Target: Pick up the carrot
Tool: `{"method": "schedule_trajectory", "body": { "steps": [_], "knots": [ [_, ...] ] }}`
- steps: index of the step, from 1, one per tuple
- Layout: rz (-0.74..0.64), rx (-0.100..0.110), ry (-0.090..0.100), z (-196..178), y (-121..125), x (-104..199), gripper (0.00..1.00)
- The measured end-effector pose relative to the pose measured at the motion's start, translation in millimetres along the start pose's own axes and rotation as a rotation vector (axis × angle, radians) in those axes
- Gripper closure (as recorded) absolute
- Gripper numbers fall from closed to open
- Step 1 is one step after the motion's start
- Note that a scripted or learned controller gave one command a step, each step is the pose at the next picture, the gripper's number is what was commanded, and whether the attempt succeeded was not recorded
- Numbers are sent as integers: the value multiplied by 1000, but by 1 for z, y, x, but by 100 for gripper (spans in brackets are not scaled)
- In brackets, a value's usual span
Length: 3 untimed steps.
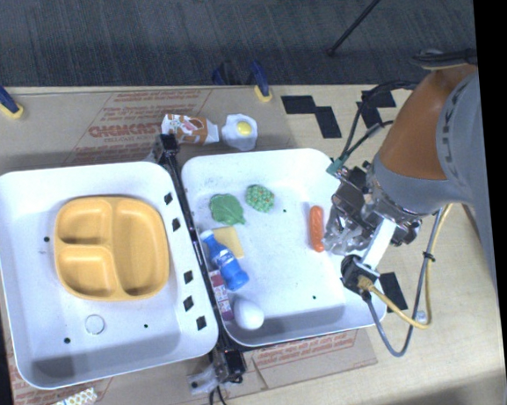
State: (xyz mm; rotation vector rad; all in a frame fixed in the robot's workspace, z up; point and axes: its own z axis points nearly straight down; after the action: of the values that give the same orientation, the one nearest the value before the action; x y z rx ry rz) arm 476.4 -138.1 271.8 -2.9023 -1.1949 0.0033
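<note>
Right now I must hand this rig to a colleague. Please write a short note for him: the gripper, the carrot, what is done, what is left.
Gripper: low over the right bin, at its right side; I cannot tell its finger state.
Carrot: lying in the right bin, just left of the gripper, with no grasp visible.
Also in that bin: green leaf, green lump, blue bottle, white egg.
Done: approach to the carrot.
Left: grasp the carrot and lift it.
</note>
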Motion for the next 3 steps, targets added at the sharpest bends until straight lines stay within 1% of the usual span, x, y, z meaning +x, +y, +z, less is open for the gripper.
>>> {"method": "schedule_trajectory", "body": {
  "steps": [1,2,3],
  "knots": [
    [84,0,1,-54,39,-39,100],
    [181,-1,0,-60,50,-50,100],
    [491,5,0,30,51,-51,100]
  ]
}}
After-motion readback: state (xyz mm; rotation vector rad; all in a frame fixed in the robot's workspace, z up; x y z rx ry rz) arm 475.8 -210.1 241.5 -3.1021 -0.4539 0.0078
